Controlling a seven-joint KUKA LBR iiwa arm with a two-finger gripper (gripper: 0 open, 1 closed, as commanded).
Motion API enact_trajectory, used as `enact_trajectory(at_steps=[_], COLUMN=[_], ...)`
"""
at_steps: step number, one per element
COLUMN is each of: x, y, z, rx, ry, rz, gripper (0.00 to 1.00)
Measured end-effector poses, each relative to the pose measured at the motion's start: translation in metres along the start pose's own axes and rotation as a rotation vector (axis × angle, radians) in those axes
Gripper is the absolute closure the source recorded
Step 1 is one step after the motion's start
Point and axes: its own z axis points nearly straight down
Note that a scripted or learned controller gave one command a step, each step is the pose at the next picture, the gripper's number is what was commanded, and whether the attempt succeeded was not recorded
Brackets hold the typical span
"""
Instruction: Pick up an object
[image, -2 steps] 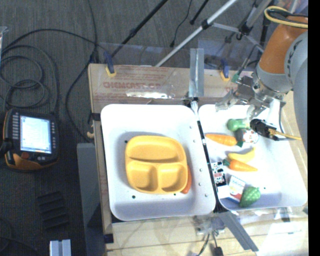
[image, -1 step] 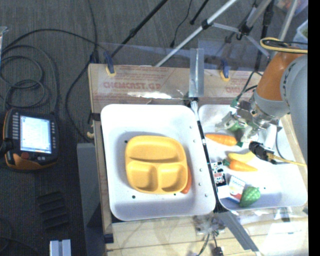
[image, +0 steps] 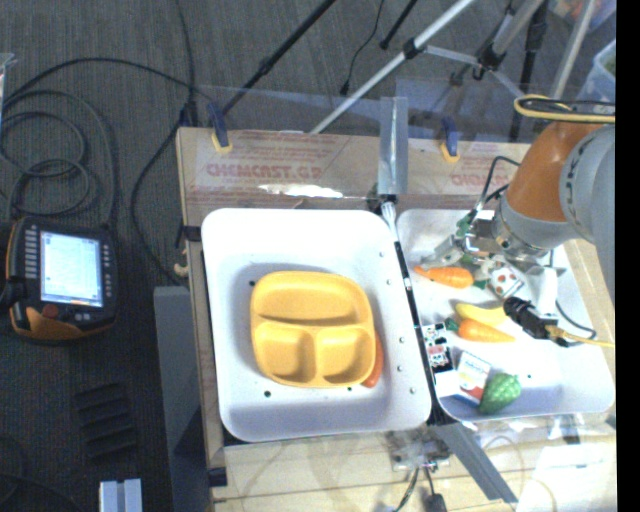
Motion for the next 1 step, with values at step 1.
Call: enact_trajectory(at_steps=[1], x=[0.0207], y=[-0.0051], z=[0.0172], rx=[0.029], ry=[0.002], rz=[-0.323], gripper=[0.00])
